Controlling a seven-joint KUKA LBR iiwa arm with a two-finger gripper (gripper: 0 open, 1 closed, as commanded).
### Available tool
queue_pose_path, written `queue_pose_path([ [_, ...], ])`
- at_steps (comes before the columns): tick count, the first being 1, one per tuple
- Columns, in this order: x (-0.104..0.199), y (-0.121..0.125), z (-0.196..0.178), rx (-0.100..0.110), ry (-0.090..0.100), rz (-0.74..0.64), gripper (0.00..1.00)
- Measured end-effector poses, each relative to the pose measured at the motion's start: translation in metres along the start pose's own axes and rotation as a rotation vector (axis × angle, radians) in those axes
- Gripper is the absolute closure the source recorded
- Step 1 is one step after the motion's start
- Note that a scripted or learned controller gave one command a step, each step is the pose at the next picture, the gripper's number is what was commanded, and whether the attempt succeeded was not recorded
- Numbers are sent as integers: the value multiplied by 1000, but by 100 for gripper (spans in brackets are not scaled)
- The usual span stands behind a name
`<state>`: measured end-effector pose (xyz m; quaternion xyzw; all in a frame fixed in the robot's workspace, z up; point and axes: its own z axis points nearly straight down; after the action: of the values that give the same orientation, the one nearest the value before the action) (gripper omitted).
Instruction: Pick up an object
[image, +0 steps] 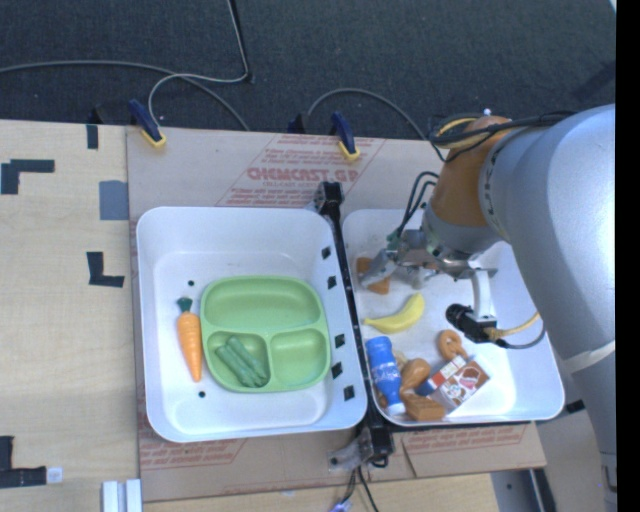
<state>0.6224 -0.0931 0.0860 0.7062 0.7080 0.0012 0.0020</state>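
Observation:
My gripper (380, 262) is low in the right bin (520, 300), near its back left corner. It sits right over a small brown object (376, 283), and whether the two touch is hidden. Just in front lies a yellow banana (397, 314). Further forward are a blue bottle (381, 368), a brown doughnut (449, 344), two brown pastry pieces (416, 376) and a red and white packet (461, 381).
The left bin (165, 250) holds a green divided plate (265, 305) with green beans (240, 361) in one compartment, and an orange carrot (189, 345) beside it. The divider between the bins (342, 290) is close to the gripper's left. A black cable (480, 325) loops off the wrist.

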Motion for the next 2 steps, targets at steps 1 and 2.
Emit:
queue_pose_path([
  [1,-4,21,1,2,0,-1,0],
  [2,-1,42,1,3,0,1,0],
])
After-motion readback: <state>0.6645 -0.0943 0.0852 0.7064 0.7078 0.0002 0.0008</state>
